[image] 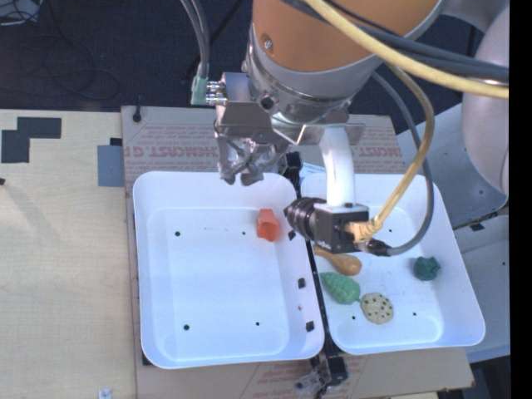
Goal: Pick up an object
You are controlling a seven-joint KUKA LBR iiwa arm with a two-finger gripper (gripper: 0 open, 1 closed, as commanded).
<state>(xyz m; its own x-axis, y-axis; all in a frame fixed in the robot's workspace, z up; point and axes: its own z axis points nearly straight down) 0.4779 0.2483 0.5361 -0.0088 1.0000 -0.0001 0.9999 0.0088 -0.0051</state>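
Camera view puts the tool (243, 171) above the far edge of the left bin (166, 339); whether it is spread or pressed together cannot be told. Nothing shows pinched in it. An orange block (267, 224) lies just below and right of the tool, apart from it. Further right, the right bin (449, 327) holds a green piece (342, 288), a spotted cookie (377, 307) and a teal lump (426, 268).

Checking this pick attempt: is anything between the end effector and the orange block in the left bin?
Nothing visible blocks it. The orange block lies alone in the left bin, near its right wall, with the end effector above the bin's far rim, up and left of the block.
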